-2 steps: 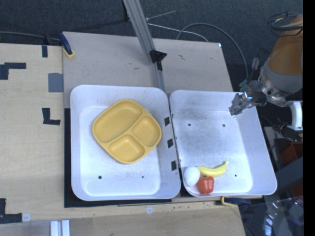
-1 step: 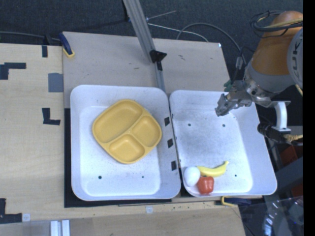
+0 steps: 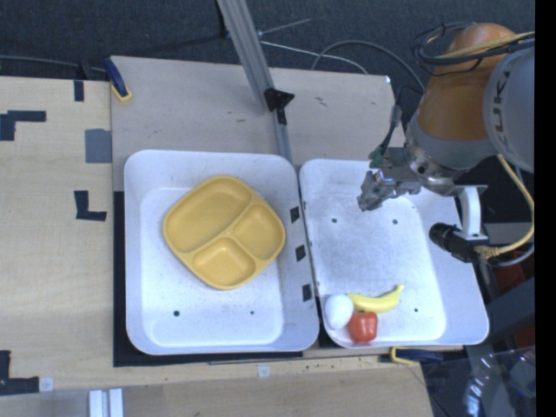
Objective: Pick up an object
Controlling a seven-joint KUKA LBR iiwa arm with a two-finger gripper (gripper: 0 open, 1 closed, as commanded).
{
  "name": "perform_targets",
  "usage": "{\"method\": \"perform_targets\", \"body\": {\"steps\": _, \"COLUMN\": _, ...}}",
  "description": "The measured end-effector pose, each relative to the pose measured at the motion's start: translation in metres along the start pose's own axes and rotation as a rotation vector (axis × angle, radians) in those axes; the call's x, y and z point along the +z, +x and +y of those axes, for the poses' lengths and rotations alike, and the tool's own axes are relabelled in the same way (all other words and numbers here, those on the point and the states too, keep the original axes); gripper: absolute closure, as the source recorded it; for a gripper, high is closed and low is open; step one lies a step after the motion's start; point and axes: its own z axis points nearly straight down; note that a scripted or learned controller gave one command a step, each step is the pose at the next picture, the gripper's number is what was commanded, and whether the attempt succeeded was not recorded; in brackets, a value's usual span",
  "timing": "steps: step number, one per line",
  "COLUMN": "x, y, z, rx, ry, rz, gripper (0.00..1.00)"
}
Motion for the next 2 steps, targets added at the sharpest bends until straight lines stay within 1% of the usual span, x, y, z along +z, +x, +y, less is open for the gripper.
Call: {"method": "perform_targets", "body": {"steps": 2, "x": 0.007, "y": 0.1, "z": -0.003, "rx": -0.001, "ry": 0.001, "rz": 0.0, "gripper": 1.0}}
